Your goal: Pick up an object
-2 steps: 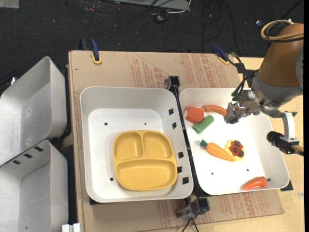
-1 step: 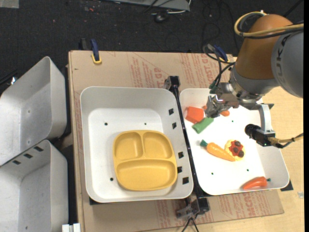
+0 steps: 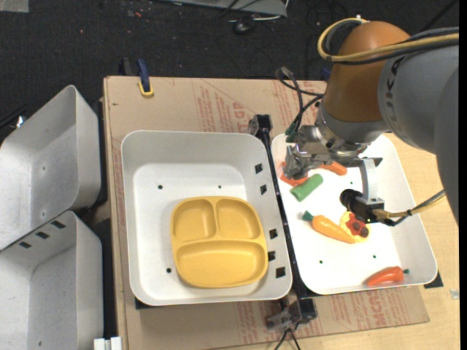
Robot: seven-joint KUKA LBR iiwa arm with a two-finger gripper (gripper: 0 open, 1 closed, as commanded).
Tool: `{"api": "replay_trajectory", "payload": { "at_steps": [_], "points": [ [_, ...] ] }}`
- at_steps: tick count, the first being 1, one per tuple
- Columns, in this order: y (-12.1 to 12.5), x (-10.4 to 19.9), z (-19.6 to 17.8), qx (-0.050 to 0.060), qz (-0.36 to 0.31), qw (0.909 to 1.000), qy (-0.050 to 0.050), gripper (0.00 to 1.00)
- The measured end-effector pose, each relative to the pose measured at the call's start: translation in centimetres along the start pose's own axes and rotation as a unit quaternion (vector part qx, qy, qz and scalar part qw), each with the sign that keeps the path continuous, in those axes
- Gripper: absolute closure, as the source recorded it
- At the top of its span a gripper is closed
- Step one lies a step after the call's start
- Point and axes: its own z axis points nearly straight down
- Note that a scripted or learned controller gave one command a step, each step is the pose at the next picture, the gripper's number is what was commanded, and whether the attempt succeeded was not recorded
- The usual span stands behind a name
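My gripper (image 3: 295,166) hangs low over the right bin (image 3: 328,268), near that bin's upper left corner and close to the wall it shares with the left bin (image 3: 190,148). I cannot tell whether the gripper is wide or narrow, since my own wrist covers it from above.

A green piece (image 3: 308,187) lies tilted on the bin floor just beside the gripper, on the near side; I cannot tell if they touch. An orange piece (image 3: 337,170) shows at the edge of my wrist, just beyond the green one. Nearer the middle of the bin lies a carrot (image 3: 330,228), with a small yellow and red piece (image 3: 357,229) at its right end. A red pepper (image 3: 385,275) lies well apart, by the near right corner.

In the left bin a yellow tray (image 3: 219,243) lies flat.
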Motion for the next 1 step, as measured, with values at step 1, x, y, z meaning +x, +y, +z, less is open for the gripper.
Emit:
{"api": "replay_trajectory", "payload": {
  "at_steps": [1],
  "points": [
    [1.81,5.56,-0.81,-0.002,0.0,1.0,0.0,1.0]
  ]
}}
